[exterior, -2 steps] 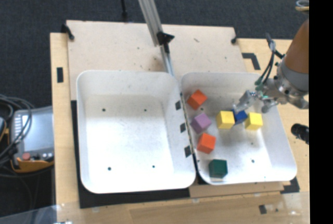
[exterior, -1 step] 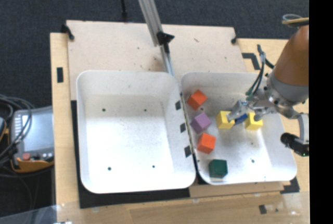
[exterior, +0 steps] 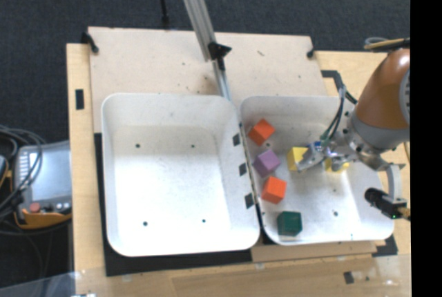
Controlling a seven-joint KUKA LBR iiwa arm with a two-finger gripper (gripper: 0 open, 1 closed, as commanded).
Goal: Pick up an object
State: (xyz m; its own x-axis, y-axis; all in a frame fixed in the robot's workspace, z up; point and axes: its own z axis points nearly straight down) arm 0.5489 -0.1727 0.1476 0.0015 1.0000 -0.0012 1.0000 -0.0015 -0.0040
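Note:
The right bin (exterior: 314, 109) holds several blocks: an orange one (exterior: 261, 131) near its far left, a purple one (exterior: 266, 162) below that, a second orange one (exterior: 274, 189), a dark green one (exterior: 290, 223) by the near rim, and a yellow one (exterior: 298, 157) in the middle. My gripper (exterior: 319, 156) hangs low over the bin's centre, just right of the yellow block and touching or nearly touching it. A further yellow piece (exterior: 338, 165) peeks out beneath the wrist. The arm's orange band (exterior: 384, 92) rises at the right.
The left bin (exterior: 169, 175) lies beside the right one, their rims meeting in the middle. A slanted aluminium post (exterior: 197, 5) stands behind the bins. A grey box with cables (exterior: 38, 181) sits off the bench at the left.

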